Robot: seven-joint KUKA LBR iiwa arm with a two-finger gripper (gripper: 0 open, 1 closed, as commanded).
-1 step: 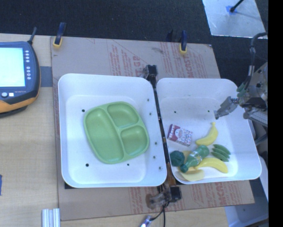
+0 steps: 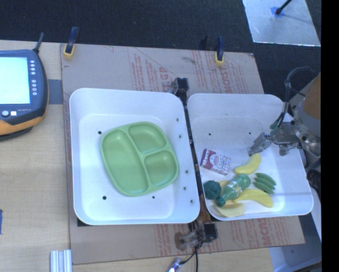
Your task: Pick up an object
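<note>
the gripper [image 2: 261,144] is hovering at right of frame, grip state unclear; it should be dropping straight onto the banana [image 2: 249,165], avoiding the packet [image 2: 215,161]

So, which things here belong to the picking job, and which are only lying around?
Job: gripper; right bin with two bananas, green bottle, pea pod, red packet.

Lying about: green divided plate in left bin; teach pendant; clamps.
</note>
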